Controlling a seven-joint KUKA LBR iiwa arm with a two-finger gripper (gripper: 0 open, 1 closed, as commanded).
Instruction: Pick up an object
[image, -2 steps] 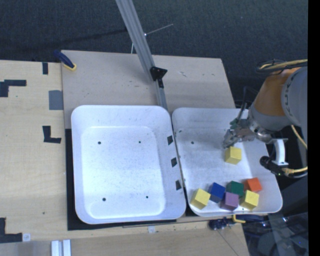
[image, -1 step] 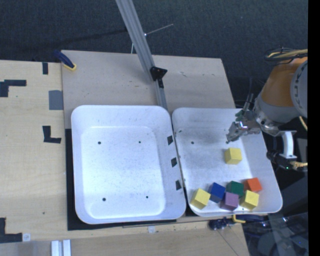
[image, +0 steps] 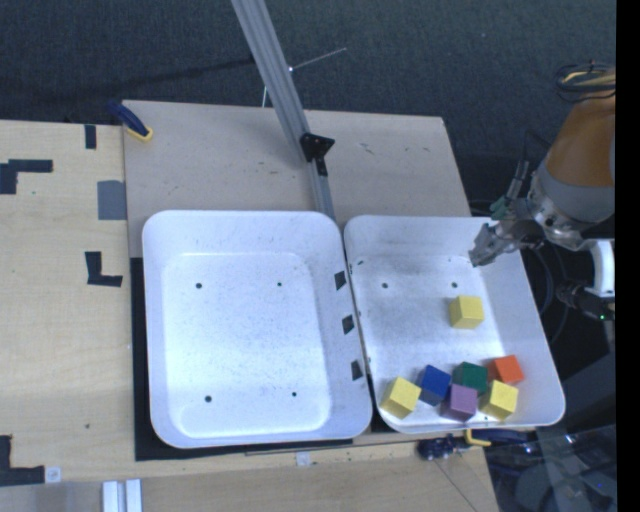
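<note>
Several small cubes lie in the right bin. A yellow cube sits alone near the bin's middle right. Along the front wall cluster another yellow cube, a blue cube, a green cube, a purple cube, an orange cube and a third yellow cube. My gripper hangs over the bin's far right corner, up and to the right of the lone yellow cube. Nothing shows between its fingers.
The left bin stands beside the right one on the wooden bench. A grey metal pole slants down from the top to the gap between the bins. A blue and yellow clamp lies at the back left.
</note>
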